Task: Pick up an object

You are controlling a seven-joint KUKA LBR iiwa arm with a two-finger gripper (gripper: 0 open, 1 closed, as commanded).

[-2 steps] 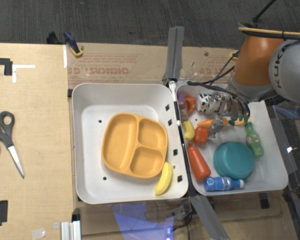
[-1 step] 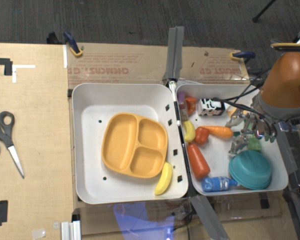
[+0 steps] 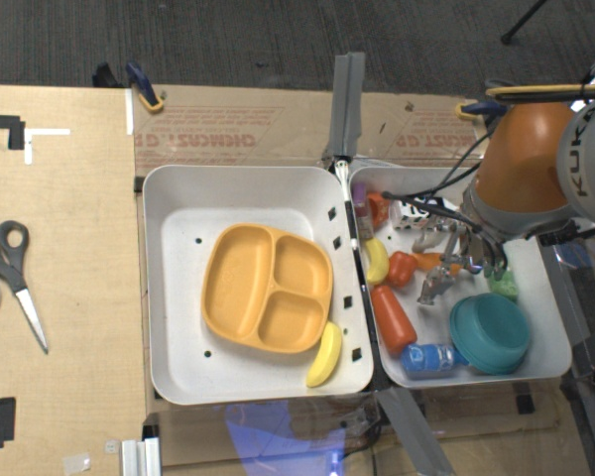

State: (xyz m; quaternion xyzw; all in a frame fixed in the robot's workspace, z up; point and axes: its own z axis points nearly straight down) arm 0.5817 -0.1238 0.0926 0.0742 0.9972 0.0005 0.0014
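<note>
Hovering low in the right bin (image 3: 545, 365), the gripper (image 3: 444, 278) sits beside a small red pepper (image 3: 403, 268), above the teal bowl (image 3: 490, 333); whether it grips anything, I cannot tell.

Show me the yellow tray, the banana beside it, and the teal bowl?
Tray (image 3: 268, 288), camera view, on the divider between its compartments.
Banana (image 3: 324, 356), camera view, mid-body.
Bowl (image 3: 490, 332), camera view, its inside.

Right bin (image 3: 550, 365) crowded; left bin (image 3: 169, 296) open around divided plate (image 3: 268, 288), banana (image 3: 325, 355).
</note>
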